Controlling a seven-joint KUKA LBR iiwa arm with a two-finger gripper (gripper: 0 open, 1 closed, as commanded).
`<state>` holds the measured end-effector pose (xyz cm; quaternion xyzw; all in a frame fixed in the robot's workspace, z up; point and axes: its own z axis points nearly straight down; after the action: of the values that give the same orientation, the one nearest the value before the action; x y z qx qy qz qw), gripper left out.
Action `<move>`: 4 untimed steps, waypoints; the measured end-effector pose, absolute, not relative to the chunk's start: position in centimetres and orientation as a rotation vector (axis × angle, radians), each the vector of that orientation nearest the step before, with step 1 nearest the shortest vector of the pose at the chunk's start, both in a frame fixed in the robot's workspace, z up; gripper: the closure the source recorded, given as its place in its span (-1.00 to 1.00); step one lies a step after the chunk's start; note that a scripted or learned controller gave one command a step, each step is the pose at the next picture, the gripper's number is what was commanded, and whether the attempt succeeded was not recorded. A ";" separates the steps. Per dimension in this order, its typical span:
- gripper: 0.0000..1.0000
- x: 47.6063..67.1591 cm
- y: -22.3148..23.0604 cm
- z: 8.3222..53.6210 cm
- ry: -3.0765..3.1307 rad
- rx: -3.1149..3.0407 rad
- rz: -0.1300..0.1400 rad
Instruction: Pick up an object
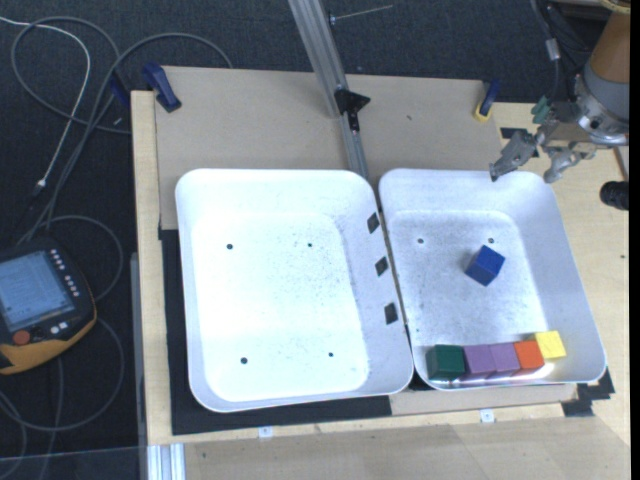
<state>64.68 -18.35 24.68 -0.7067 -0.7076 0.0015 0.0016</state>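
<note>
A blue cube lies tilted near the middle of the right bin. Along that bin's front wall sits a row of cubes: green, purple, orange and yellow, touching one another. My gripper hangs over the right bin's far right corner, well above and behind the blue cube. Its two fingers are spread apart with nothing between them.
The left bin stands beside the right one, joined by black clips. A metal pole slants up from the bench's back. Blue clamps sit at the back corners. A teach pendant lies on the floor at left.
</note>
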 end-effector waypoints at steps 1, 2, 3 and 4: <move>1.00 64.8 -18.3 25.9 -2.225 -2.220 0.002; 1.00 63.9 -15.7 24.8 -2.222 -2.216 0.002; -1.00 63.9 -15.9 24.9 -2.221 -2.219 0.001; -1.00 56.7 -19.7 26.9 -2.215 -2.227 0.003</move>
<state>56.67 -19.73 26.90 -0.7090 -0.7052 0.0010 0.0004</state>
